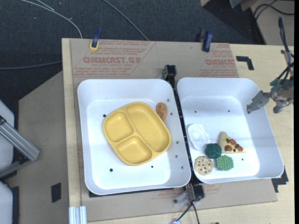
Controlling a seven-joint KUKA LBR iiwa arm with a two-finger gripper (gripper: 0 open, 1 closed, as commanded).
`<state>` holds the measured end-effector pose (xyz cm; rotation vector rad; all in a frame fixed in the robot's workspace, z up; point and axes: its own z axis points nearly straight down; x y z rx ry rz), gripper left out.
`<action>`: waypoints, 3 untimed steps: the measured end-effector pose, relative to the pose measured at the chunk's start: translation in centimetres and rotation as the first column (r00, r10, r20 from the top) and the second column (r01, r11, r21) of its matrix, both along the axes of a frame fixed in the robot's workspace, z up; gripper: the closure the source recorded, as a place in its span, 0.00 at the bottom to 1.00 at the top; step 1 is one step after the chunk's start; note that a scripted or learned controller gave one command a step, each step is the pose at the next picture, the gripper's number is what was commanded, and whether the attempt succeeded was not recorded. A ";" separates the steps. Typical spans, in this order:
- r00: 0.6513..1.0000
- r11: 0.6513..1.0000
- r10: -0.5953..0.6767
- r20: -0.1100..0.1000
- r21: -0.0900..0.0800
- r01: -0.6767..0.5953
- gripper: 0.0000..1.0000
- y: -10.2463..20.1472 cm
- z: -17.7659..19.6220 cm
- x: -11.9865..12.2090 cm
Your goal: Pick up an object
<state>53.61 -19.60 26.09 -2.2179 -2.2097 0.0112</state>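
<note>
Toy food sits clustered in the right bin (261, 139): a pizza slice (231, 145), a cookie (203, 165), two green broccoli-like pieces (219, 157) and a white piece (197, 135). Beside them, the left bin (93, 139) holds a yellow divided plate (136, 132) with a small brown item (161, 110) touching its rim. At the right bin's upper right edge, the hand (267, 102) hovers with fingers apart, clasping nothing.

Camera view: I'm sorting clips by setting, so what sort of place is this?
Probably a robot lab bench: two white bins on clamped cardboard, toy food, loose cables.
</note>
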 end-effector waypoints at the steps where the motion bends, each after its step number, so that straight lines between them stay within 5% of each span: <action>1: 1.000 1.000 0.004 0.013 -0.003 -0.004 0.00 0.1 0.7 0.2; 3: 1.000 1.000 0.003 0.006 0.000 -0.003 0.00 0.8 -9.5 -0.4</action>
